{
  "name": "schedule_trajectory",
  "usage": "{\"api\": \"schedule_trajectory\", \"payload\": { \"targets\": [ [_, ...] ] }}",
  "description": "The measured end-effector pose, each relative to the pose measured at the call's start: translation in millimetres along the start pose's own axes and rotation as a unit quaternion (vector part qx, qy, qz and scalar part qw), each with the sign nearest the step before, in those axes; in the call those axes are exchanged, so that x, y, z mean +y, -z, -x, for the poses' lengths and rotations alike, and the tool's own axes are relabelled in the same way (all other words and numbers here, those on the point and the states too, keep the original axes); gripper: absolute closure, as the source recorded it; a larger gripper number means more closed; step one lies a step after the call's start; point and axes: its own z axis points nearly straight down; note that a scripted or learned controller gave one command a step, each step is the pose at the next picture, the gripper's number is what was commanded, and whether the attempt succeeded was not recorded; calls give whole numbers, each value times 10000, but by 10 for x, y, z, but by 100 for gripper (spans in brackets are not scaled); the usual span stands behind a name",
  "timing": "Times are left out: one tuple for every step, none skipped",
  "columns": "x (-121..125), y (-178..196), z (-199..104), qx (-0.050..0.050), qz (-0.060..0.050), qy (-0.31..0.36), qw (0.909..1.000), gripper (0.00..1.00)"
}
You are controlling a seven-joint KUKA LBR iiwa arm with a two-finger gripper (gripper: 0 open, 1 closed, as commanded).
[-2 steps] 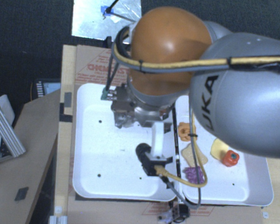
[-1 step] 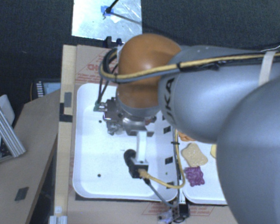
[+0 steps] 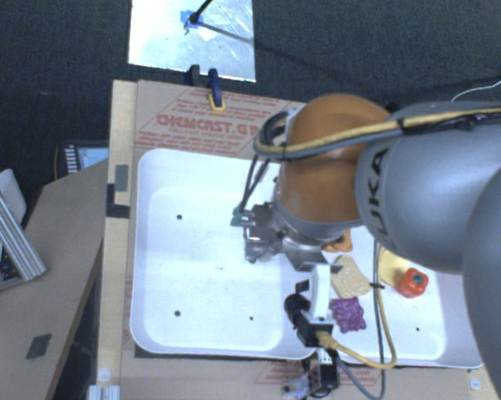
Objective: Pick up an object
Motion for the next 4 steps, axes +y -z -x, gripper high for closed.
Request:
{"api": "schedule_trajectory", "payload": {
  "targets": [
    [-161,1138,-435,41,67,74,9999,100],
    [-23,847,-846,20,27,60,10000,100],
    [609,3141,-821,48,118,54,9999,100],
    [592,3156,-829,25,39,83,10000,100]
  ]
}}
